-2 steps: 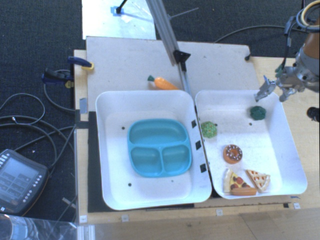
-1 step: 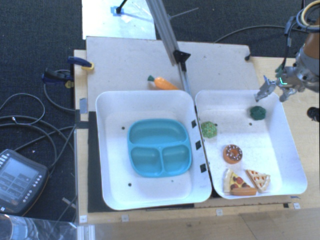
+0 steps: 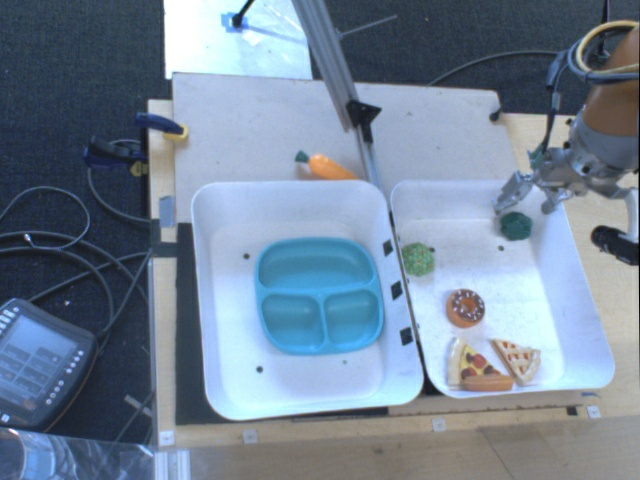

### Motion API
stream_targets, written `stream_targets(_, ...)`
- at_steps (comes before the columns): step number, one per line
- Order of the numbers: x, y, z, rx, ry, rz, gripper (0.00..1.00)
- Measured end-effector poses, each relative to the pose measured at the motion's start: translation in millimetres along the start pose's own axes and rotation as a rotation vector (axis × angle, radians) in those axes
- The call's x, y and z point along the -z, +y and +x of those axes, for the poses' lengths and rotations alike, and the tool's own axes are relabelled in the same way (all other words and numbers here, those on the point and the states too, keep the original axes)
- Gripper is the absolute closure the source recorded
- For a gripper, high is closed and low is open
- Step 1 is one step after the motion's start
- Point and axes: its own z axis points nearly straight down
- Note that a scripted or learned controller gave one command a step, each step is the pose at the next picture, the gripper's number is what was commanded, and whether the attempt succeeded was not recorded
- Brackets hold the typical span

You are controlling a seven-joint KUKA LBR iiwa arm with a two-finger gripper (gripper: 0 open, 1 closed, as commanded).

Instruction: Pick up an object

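My claw (image 3: pixel 530 196) hangs over the far end of the right bin (image 3: pixel 585 313), reaching in from the right, with the orange band of my arm near the frame's edge. Its two fingers (image 3: pixel 510 194) are spread apart, one on each side above a dark green, lumpy object (image 3: pixel 516 226) that lies on the bin floor just below them. Nothing sits between the fingers; the dark green piece rests on the white floor, and I cannot tell whether a fingertip touches it.

Further along the same bin, against the wall it shares with its neighbour, lies a lighter green broccoli-like piece (image 3: pixel 418 259). Nearer the camera sits a doughnut (image 3: pixel 465 308) with brown icing, and beside the near rim lie a pizza slice (image 3: pixel 472 366) and a waffle wedge (image 3: pixel 517 360), just beside each other.

The left bin (image 3: pixel 225 368) holds a blue divided plate (image 3: pixel 320 295), lying flat near its middle, with three compartments.

Beyond the bins, on the pale board of the worktop (image 3: pixel 260 118), a toy carrot (image 3: pixel 325 167) lies just behind the left bin's far rim. A slanted metal pole (image 3: pixel 325 43) crosses the board toward the gap between the bins. A blue-handled clamp (image 3: pixel 140 138) grips the board's left edge, and a handheld control pendant (image 3: pixel 35 360) lies on the dark floor at lower left, among cables.
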Motion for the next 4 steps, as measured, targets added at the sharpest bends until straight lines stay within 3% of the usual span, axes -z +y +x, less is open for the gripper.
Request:
stream_targets(1,-62.3,-1.2,3.1,0.0,0.0,0.002,0.0)
stream_targets(2,-96.6,-0.8,3.4,0.0,0.0,0.0,0.0)
stream_targets(3,-85.0,-1.9,2.0,0.001,-0.001,0.006,1.0)
stream_targets(4,-40.5,1.4,-0.3,-0.003,-0.002,-0.008,1.0)
